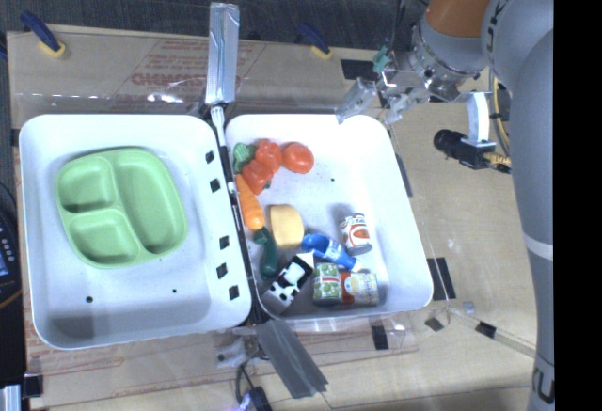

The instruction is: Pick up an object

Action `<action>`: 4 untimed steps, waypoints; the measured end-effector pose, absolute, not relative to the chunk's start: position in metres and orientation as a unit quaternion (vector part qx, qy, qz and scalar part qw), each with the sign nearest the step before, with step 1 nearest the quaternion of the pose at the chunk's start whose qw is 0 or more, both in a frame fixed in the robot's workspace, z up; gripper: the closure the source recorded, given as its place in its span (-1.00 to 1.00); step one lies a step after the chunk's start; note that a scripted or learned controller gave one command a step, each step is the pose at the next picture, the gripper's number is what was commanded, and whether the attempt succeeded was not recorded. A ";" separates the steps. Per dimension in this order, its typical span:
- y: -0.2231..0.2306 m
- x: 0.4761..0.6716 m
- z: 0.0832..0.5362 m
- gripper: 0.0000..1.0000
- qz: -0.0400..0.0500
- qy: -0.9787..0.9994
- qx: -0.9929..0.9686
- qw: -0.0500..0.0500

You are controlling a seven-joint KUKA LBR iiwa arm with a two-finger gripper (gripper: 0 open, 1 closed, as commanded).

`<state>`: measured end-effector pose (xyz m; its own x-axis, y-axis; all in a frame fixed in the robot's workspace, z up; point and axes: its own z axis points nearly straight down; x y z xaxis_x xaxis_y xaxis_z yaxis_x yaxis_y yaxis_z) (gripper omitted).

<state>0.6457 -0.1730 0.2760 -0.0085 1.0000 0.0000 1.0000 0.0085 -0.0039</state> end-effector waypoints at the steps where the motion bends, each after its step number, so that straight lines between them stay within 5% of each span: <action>1: -0.170 0.607 0.142 -1.00 0.003 -0.705 -0.709 0.003; 2: -0.190 0.515 0.092 -1.00 0.001 -0.733 -0.680 0.001; 3: -0.190 0.516 0.102 1.00 0.001 -0.735 -0.678 0.000; 4: -0.110 0.510 0.202 1.00 0.000 -0.690 -0.724 0.001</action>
